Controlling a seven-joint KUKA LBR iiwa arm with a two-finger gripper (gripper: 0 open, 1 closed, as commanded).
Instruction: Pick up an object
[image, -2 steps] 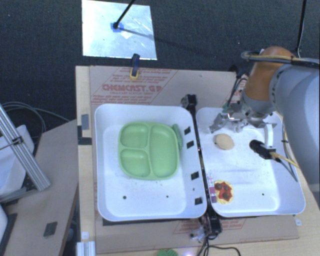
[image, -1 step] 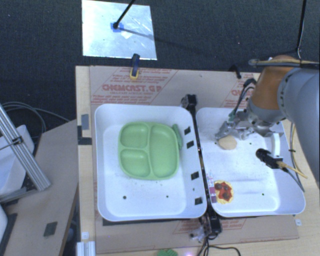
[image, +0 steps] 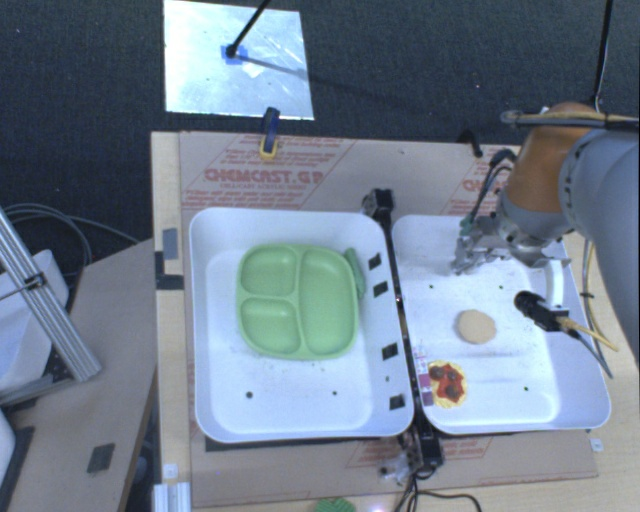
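Claw (image: 468, 252) low over the far half of one white bin (image: 585, 400); I cannot tell how wide it stands. Tan round cookie (image: 476, 326) near my claw on its camera side, apart from it. Red-topped piece (image: 447, 381) further that way. Green divided plate (image: 298, 300) to the view's left of my claw, in the other bin (image: 215, 400)

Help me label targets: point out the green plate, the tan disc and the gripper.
green plate (image: 298, 300), camera view, where its dividers meet
tan disc (image: 476, 326), camera view, middle of its top
gripper (image: 468, 258), camera view, at its tip
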